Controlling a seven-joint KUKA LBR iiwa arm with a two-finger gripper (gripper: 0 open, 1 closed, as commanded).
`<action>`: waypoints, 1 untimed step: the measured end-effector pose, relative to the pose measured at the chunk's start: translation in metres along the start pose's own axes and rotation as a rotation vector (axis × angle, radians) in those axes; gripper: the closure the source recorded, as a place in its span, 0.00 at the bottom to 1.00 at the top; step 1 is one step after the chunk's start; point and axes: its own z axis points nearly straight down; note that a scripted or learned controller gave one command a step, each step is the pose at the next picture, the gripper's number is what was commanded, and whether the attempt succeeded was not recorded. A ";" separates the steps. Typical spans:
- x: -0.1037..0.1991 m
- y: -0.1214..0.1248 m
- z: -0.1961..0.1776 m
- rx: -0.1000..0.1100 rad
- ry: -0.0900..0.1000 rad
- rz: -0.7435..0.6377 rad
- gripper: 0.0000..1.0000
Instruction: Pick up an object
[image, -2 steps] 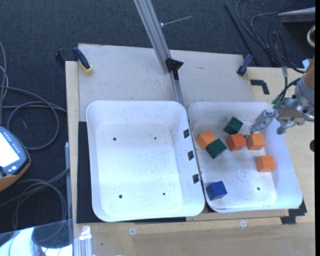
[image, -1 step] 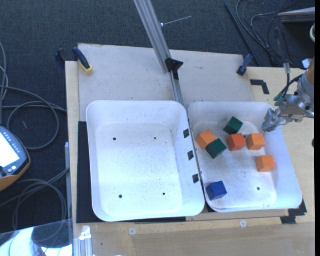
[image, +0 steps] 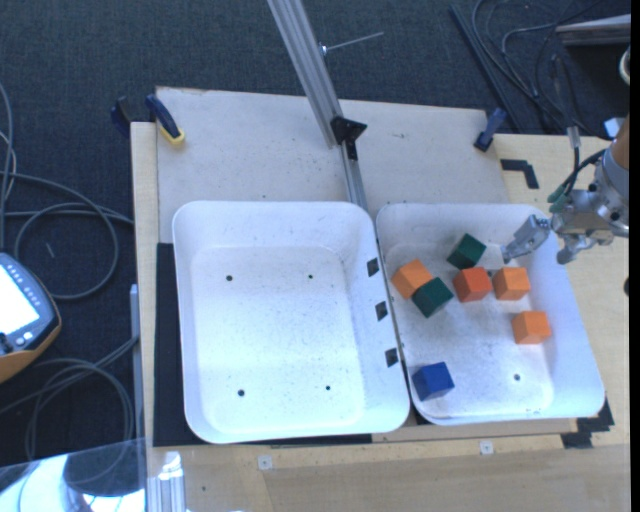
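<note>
Blocks, seven of them, lie scattered in the right bin (image: 570, 300) and my claw (image: 545, 245) hovers open over its far right edge (nothing between the fingers), just beside the nearest orange block (image: 511, 283).

Left bin (image: 200, 300) open, blocks (image: 470, 285) crowd right bin (image: 570, 390)
</note>
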 end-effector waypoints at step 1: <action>-0.004 0.058 0.080 0.005 -0.001 -0.001 0.00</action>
